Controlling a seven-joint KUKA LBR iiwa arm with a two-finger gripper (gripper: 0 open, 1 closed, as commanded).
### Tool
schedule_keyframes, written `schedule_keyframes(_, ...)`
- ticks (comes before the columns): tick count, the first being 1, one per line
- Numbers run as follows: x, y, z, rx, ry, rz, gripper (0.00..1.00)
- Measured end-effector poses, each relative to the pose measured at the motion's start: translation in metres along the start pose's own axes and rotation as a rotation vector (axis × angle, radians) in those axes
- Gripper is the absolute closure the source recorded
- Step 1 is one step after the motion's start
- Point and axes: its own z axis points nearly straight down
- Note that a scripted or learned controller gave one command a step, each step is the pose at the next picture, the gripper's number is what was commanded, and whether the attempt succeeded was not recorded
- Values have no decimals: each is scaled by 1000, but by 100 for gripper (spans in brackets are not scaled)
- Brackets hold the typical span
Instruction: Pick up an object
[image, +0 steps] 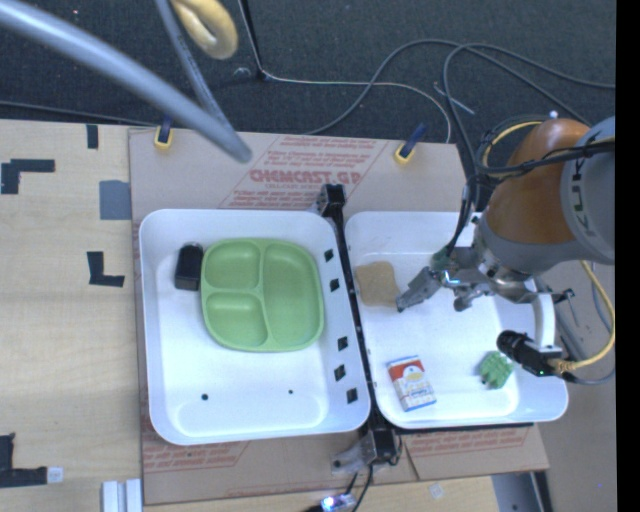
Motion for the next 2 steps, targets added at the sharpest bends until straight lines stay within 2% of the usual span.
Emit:
schedule_keyframes(1,0,10,54,-1,0,0,0)
schedule_keyframes(2,0,10,106,-3,-1,0,0)
